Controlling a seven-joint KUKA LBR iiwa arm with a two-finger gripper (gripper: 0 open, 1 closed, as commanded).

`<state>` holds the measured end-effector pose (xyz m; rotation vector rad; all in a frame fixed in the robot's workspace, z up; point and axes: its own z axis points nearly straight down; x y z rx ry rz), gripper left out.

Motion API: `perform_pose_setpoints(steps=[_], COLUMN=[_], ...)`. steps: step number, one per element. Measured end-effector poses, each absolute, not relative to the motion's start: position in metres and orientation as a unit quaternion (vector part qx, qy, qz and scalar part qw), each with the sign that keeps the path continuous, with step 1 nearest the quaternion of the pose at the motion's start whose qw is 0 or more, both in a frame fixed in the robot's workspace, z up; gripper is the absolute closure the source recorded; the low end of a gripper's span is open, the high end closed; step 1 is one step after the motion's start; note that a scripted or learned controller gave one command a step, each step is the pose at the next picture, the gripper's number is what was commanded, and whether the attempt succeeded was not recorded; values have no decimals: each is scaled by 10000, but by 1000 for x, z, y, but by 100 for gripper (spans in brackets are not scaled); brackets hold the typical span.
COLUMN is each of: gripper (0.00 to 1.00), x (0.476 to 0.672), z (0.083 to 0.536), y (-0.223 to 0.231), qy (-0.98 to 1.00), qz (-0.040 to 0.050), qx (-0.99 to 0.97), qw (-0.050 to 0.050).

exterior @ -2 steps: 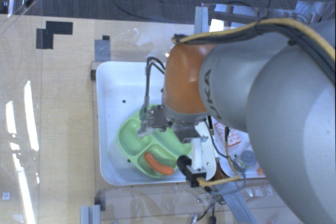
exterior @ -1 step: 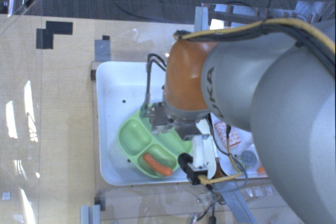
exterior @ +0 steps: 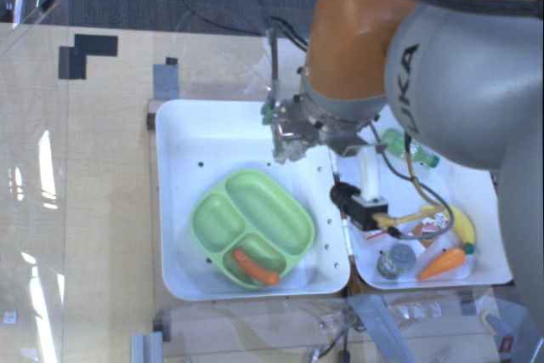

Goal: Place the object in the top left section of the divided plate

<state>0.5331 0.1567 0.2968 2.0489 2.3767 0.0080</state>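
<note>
While gripper (exterior: 289, 150) hovers | one divided plate (exterior: 272, 212); two carrots (exterior: 255, 267)

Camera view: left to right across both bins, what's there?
Green divided plate → orange sausage in its bottom section → claw → small can → carrot → banana.

You saw a smooth, glossy green plastic plate (exterior: 252, 225), glossy white plastic bins (exterior: 178, 183), a pale matt wooden bench (exterior: 85, 208), and the arm's (exterior: 459, 72) satin grey shell with a shiny orange band
</note>
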Motion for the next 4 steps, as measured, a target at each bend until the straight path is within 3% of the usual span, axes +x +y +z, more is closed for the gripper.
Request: perform_pose_setpoints(steps=[1,4], gripper=[0,0], x=[533,533], z=[296,296], y=[157,157], qy=[7577,7577], qz=[21,21], qx=[6526,6526], qw=[17,16])
